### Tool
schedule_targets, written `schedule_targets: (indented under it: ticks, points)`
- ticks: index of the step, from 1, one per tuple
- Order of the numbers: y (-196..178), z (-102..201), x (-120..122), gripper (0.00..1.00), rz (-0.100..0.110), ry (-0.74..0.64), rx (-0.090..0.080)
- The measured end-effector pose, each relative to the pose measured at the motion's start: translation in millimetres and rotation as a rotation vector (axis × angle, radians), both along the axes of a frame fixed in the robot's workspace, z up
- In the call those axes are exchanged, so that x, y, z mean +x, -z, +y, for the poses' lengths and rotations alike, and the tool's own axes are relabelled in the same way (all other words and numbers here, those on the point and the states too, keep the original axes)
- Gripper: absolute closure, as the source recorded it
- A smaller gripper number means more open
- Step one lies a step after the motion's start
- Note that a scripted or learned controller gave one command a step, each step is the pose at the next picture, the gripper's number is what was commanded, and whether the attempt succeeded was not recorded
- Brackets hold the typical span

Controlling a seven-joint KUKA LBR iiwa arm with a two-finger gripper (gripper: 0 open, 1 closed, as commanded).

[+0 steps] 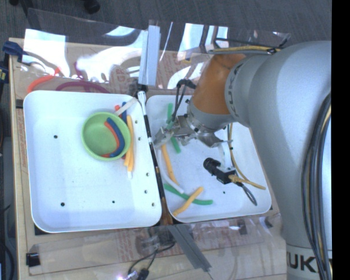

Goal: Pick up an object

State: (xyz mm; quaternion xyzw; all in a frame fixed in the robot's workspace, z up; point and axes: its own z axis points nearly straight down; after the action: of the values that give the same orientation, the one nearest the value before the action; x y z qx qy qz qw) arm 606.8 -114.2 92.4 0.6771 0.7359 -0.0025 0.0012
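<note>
Grey metal with an orange band, the arm [262, 92] is arching in from three o'clock over the right bin [221, 202]. Its tool [169, 135] is hanging low at about ten o'clock of that bin, close to the wall beside the left bin [64, 179]. Whether the tool is standing apart or together I cannot tell, because its tip is blurring into the clutter beneath it.

A short green stick [177, 144] is lying just at the tool's five o'clock, in the right bin's upper left part. It is either touching the tool or lying just beside it; the view is not settling which. Another green stick [170, 111] is lying at the tool's twelve o'clock, pointing toward the bin's far rim. A long orange stick [168, 163] is stretching away at the tool's six o'clock, running beside the dividing wall. Further toward six o'clock, near the bin's front rim, a curved green strip [181, 190] and a yellow-orange stick [191, 198] are crossing each other, well apart from the tool.

In the left bin a green bowl [96, 136] is sitting at the tool's nine o'clock, holding a curved red strip [112, 139] and a blue strip [121, 134]. A slim orange stick [129, 153] is lying against the bowl's three-o'clock side. Both bins are resting side by side on the counter [105, 247].
</note>
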Motion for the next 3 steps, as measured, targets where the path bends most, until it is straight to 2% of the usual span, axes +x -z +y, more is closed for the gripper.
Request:
schedule_targets:
  ticks: [1, 2, 3]
  points:
    - [-11.1, -0.1, 0.8, 1.0, 0.0, -0.006, -0.002]
    - [-10.9, -0.4, 0.6, 0.0, 0.0, -0.007, -0.003]
    - [-21.1, -0.4, 0.9, 1.0, 0.001, -0.012, -0.005]
